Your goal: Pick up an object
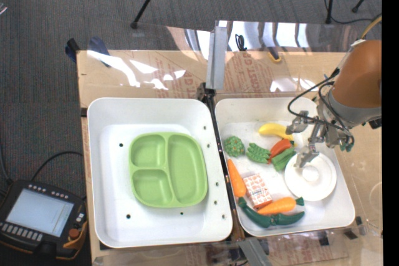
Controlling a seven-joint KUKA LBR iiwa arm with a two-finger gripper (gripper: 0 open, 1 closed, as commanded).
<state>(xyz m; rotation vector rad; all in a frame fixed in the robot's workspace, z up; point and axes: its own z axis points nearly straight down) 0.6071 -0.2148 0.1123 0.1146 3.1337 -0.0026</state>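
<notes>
Camera view: end effector over white plate, right bin far side; finger state unclear.

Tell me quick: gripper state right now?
Gripper: cannot be told; it hangs over the white plate in the right bin, nothing seen between its tips.

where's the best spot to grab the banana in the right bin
Probably the banana's thick middle, coming straight down with the fingers across its narrow width. It lies flat near the bin's far wall, apart from the other food, so both long sides look free.
</notes>
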